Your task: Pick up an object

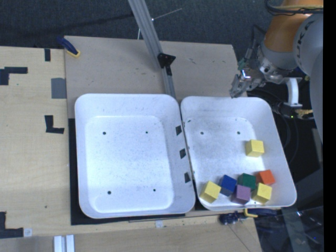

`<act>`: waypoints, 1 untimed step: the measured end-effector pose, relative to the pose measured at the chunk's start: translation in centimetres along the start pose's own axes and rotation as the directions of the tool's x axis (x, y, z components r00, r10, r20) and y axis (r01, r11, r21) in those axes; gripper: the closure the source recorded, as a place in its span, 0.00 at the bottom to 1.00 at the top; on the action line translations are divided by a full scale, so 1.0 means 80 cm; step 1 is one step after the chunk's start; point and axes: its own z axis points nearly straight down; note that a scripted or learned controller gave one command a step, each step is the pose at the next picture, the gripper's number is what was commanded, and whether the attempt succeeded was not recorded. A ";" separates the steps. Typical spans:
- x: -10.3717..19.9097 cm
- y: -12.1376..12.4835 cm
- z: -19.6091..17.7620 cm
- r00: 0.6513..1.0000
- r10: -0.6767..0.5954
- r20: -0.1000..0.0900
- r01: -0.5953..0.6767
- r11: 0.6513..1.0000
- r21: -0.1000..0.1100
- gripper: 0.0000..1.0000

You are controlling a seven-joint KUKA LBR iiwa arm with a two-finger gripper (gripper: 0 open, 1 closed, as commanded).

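Note:
Small coloured blocks lie in the right bin (pixel 220 109). A yellow block (pixel 254 148) sits alone near its right wall. Along the front edge cluster a yellow block (pixel 211 191), a blue block (pixel 228 184), a green block (pixel 247 181), a purple block (pixel 242 193), an orange block (pixel 266 177) and another yellow block (pixel 263 192). My gripper (pixel 239 85) hangs above the far rim of the right bin, well away from the blocks, with nothing visibly held.
The left bin (pixel 126 109) stands beside the right one. A slanted metal bar (pixel 149 33) with a black clamp crosses the bench behind the bins. A blue-and-yellow clip (pixel 69 47) lies at the bench's far left. The grey and orange arm (pixel 291 30) occupies the upper right.

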 end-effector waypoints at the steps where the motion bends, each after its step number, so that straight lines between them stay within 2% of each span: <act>1: 0.002 -0.002 -0.055 1.000 0.000 0.000 0.000 1.000 0.001 1.00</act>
